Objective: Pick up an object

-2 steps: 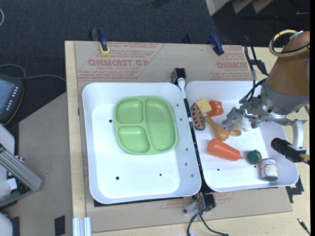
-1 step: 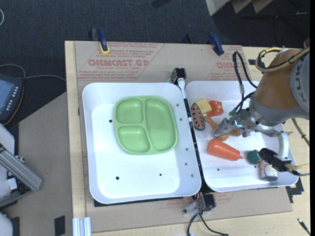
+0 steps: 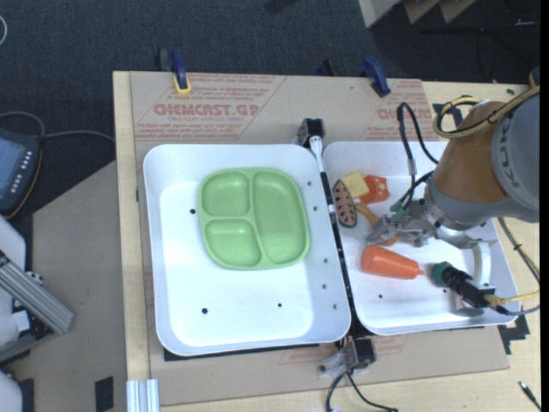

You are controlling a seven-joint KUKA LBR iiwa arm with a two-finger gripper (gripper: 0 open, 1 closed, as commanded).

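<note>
A light green divided plate (image 3: 255, 218) with three compartments lies flat in the left white bin (image 3: 171, 316), toward its far side. Both bins sit side by side on a board (image 3: 257, 101) printed with red lettering, held at its far edge by a yellow clamp (image 3: 180, 80) and a blue clamp (image 3: 375, 75). Dark carpet (image 3: 129, 15) surrounds the bench.

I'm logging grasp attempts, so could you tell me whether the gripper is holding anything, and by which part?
It cannot be told. The gripper hangs low in the right bin, just above the toy carrot.
</note>
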